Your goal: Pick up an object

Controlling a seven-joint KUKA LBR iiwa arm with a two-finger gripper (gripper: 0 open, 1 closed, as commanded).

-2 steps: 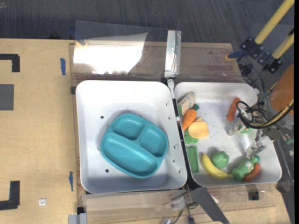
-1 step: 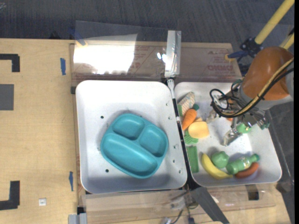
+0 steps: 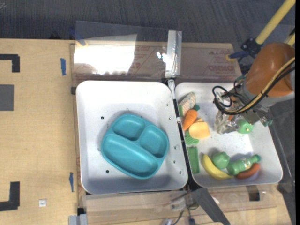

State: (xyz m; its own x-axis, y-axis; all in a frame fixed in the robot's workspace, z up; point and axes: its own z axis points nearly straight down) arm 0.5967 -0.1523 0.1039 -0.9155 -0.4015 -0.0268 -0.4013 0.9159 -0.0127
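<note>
**Gripper low in the right bin, beside the toy food**

I have the gripper (image 3: 226, 124) down inside the right bin (image 3: 272, 146), toward its far right part, under the orange band (image 3: 268, 69) and a tangle of black cables (image 3: 226, 100). From this angle I cannot tell how it is set or whether anything sits in it. A small green piece (image 3: 244, 127) lies just beside it on the right. To its left, near the divider, I see an orange carrot (image 3: 189, 118), a yellow-orange piece (image 3: 199, 130) and a green stick (image 3: 193, 157). Nearer the front edge lie a yellow banana (image 3: 213, 168), a green round piece (image 3: 220, 160) and a red-and-green item (image 3: 247, 168). The left bin (image 3: 89, 125) holds a teal divided tray (image 3: 135, 145).
</note>
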